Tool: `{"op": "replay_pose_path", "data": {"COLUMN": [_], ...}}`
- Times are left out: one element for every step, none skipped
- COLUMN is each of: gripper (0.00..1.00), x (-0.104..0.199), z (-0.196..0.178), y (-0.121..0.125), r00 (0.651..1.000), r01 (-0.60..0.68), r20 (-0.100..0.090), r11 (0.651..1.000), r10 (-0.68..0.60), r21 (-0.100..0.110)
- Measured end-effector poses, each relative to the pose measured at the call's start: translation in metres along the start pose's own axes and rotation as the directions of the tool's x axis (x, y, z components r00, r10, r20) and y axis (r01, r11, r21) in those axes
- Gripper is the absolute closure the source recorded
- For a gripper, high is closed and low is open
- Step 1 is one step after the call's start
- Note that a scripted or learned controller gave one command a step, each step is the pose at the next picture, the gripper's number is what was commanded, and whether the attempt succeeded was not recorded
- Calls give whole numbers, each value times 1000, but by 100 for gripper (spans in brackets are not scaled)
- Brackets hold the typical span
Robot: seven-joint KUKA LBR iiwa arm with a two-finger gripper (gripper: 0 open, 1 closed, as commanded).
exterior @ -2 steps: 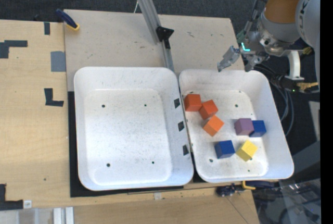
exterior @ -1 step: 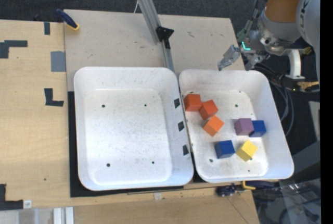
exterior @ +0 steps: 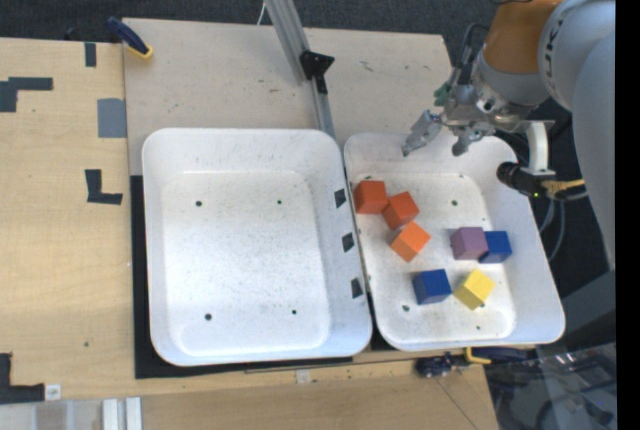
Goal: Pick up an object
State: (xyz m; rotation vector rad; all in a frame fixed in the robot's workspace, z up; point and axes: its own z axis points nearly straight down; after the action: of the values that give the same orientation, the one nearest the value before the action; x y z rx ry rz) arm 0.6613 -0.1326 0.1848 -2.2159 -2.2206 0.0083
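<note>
Nearest the camera, along the bench's front edge at about 6 o'clock, a small dark clamp-like fitting (exterior: pixel 440 365) sat partly cut off under the rim of the right-hand shallow white bin (exterior: pixel 530 313); its exact form was hard to make out. Inside that bin lay seven small blocks. A yellow cube (exterior: pixel 475 288) and a dark blue cube (exterior: pixel 431 285) sat toward the bin's 6 o'clock side, near each other. A purple cube (exterior: pixel 468 242) touched a second, smaller blue cube (exterior: pixel 496 246) at its 3 o'clock side. Three orange cubes formed a loose chain: one (exterior: pixel 371 196) at the bin's 10 o'clock, one (exterior: pixel 401 210) just beside it, and one (exterior: pixel 410 241) nearer the centre.

At the bin's 12 o'clock rim hung the two-finger gripper (exterior: pixel 437 140), its fingers spread apart with nothing between them, well apart from every block. Grey arm links with an orange band (exterior: pixel 535 13) ran off the frame at 3 o'clock, hiding the bench behind.

At 9 o'clock of this bin stood the left-hand shallow white bin (exterior: pixel 160 248). A slanted metal pole (exterior: pixel 285 13) crossed the top, its upper end cut off.
</note>
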Motion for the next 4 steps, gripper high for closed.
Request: {"op": "replay_pose_path", "data": {"gripper": [0,0,100,100], "x": [-1,0,1,-5], "z": [65,95,83,37], "y": [-5,-6,-4,-7], "r00": [1000,1000,1000,1000], "r01": [-1,0,1,-1], "r20": [0,1,0,0], "r11": [1000,1000,1000,1000], "r10": [1,0,-1,1], "r21": [2,-1,-5,-10]}}
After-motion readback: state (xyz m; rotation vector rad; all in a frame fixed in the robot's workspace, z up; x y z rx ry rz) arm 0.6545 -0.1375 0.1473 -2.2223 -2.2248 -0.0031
